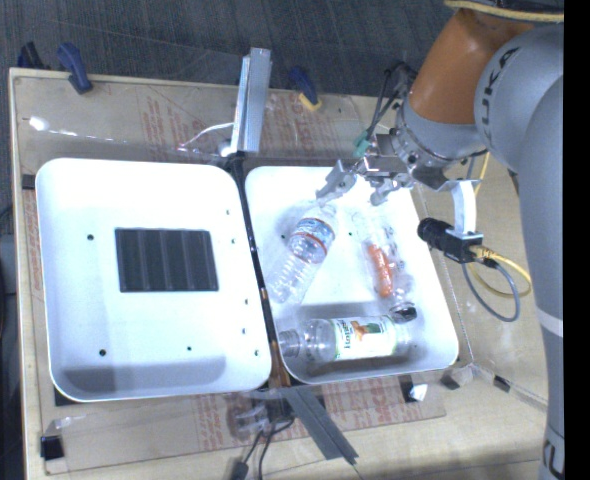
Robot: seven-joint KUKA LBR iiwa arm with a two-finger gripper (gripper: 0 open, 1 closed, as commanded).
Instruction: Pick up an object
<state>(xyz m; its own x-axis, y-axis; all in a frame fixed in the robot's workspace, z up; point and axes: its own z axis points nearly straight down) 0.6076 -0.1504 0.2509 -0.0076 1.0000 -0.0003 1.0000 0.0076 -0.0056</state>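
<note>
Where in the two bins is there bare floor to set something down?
The left bin is bare around its dark ribbed panel. The right bin is crowded: two clear bottles and an orange-filled packet, with the gripper over its far edge.

One fixed camera looks down aslant on both bins (135, 183), arm (505, 68) entering right.
</note>
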